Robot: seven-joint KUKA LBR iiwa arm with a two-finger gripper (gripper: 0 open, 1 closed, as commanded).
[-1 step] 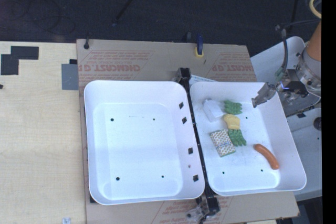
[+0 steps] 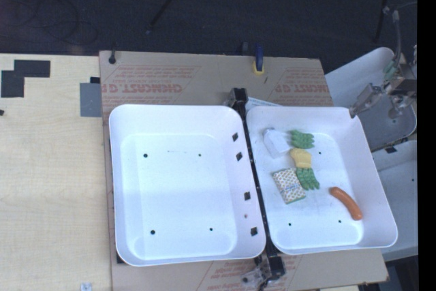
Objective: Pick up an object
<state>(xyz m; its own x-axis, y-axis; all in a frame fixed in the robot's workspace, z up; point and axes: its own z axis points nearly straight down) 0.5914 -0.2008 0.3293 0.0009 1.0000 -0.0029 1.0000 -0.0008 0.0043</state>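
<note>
Tool [image 2: 398, 88] parked at right edge, beyond right bin [image 2: 378, 215]; grip state impossible to tell. Orange sausage [image 2: 346, 203] lying inside near checkered packet [image 2: 289, 185].

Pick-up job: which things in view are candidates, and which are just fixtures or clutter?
Candidates, all in the right bin:
orange sausage-shaped piece
yellow block
two green pieces
patterned packet
pale wrapper

Just there:
left bin
cardboard sheet
blue clamp

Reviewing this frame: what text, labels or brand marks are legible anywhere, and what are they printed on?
Red repeated lettering on the cardboard sheet under the bins, upside down and mirrored from this camera: too blurred to read reliably.
Patterned packet in the right bin: print too small to read.
Nothing else legible.
</note>
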